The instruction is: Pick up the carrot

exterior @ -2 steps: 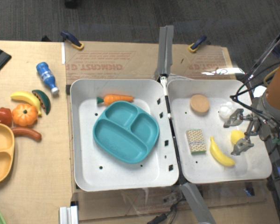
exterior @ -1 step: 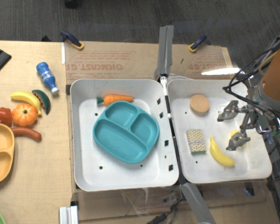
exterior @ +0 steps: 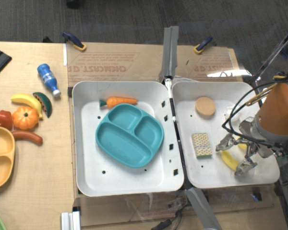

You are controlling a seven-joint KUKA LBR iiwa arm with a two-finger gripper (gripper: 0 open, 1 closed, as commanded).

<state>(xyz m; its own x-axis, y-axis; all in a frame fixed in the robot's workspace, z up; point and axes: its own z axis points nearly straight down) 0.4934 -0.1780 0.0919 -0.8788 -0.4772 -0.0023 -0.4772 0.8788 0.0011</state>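
1. The left bin (exterior: 84, 143) held a teal plate (exterior: 129, 134) with bare floor around it.
2. The hand (exterior: 236, 156) hung spread over the right bin's banana (exterior: 229, 160).
3. The carrot (exterior: 119, 101) lay along the left bin's far wall, touching the plate's rim.

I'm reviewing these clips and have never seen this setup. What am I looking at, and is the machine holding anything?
This is one camera looking down at a slant on a bench with two white bins. The grey and orange robot arm reaches in from the right; its gripper hangs over the right bin, jaws spread, holding nothing, right above a banana. A cracker and a round biscuit lie nearby. The carrot it should pick lies in the left bin, behind a teal divided plate.
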